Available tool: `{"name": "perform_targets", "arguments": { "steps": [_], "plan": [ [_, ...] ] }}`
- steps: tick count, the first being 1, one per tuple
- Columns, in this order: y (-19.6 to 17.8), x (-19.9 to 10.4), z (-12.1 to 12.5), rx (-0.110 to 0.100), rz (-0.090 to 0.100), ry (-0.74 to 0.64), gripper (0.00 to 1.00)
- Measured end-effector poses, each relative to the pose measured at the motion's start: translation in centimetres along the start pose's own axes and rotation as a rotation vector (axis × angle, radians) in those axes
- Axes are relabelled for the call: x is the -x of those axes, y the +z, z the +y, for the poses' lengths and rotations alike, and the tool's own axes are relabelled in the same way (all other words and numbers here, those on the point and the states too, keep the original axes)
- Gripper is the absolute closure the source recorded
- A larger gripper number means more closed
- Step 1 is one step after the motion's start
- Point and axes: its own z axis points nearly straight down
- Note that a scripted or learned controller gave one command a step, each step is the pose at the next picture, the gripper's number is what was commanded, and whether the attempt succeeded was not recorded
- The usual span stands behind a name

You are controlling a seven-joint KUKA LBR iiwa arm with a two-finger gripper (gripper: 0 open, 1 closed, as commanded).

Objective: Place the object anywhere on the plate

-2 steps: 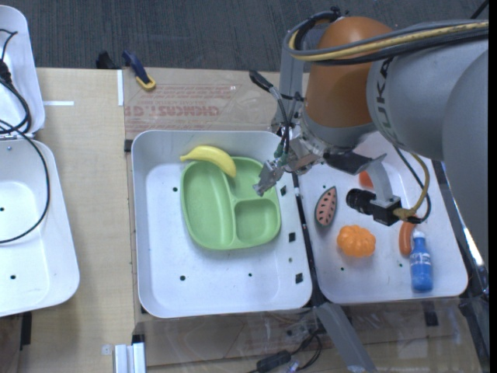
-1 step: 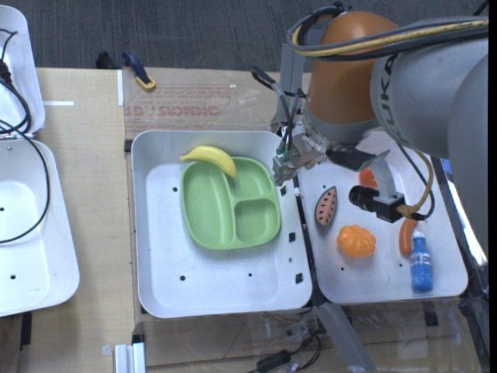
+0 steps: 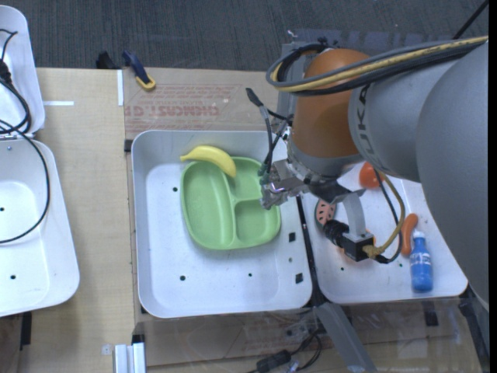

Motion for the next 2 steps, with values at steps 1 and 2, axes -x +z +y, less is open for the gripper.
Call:
{"name": "perform_targets", "arguments": {
  "steps": [1,2],
  "plan": [
    [0.0,0.0,0.0,0.000,0.000,0.001,0.00],
    [0.0,7.7,0.0,0.001,-0.001,0.259,0.00]
  ]
}}
